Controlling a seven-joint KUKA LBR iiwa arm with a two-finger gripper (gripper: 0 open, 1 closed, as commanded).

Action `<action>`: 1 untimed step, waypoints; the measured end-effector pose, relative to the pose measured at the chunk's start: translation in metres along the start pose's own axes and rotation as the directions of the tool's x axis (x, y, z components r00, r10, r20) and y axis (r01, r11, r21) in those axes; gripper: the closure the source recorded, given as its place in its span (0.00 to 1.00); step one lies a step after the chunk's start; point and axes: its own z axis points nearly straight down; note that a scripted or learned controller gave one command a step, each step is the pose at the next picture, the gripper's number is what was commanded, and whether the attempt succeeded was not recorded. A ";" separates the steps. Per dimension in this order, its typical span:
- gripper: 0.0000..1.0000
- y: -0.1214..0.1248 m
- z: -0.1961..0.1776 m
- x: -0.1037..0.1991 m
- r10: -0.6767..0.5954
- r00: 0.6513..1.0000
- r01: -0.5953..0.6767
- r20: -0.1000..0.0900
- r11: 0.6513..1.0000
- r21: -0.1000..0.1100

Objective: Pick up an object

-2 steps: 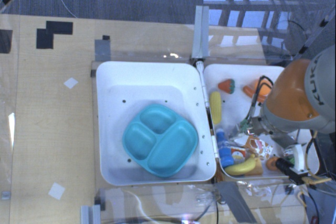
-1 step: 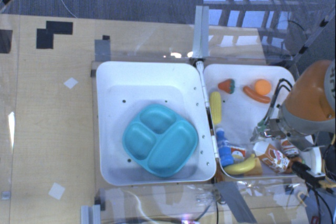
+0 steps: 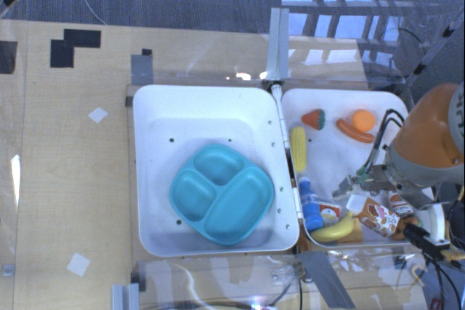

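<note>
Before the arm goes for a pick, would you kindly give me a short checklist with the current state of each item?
1. Gripper over the right bin: ok, it sits above that bin's lower half.
2. Objects within reach: ok; corn, strawberry, orange, banana and blue bottle lie in the right bin.
3. Something between the fingers: cannot tell, the wrist hides them.
4. Target separated from neighbours: not ok near the gripper; banana, blue bottle and brown packet crowd together.
5. Left bin contents out of the way: ok, the blue plate lies there, apart from the arm.
</note>
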 end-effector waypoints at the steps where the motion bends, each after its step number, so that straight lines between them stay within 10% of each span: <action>1: 0.00 0.019 0.020 -0.027 0.113 0.994 -0.113 -0.001 0.994 -0.009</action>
